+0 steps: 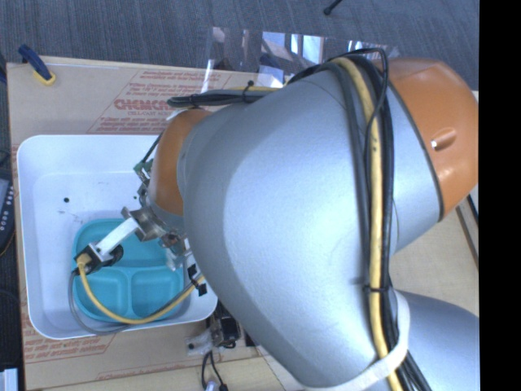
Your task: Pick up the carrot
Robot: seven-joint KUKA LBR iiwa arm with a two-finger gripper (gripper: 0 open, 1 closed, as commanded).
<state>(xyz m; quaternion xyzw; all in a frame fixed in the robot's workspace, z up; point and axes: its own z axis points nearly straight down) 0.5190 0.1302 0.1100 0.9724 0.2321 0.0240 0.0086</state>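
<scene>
Arm [309,218] over left bin [37,186], gripper [159,228] by teal tray [142,287] | grip: I cannot tell | carrot: hidden, place unknown | I judge pickup not yet confirmed

red print runs across the far side of the cardboard sheet [106,84] under the white bin [41,153]. its large letters begin "chemch", and the arm [309,218] hides the rest. the smaller red lines around it, and those at the near left corner, are too small to read.
</scene>
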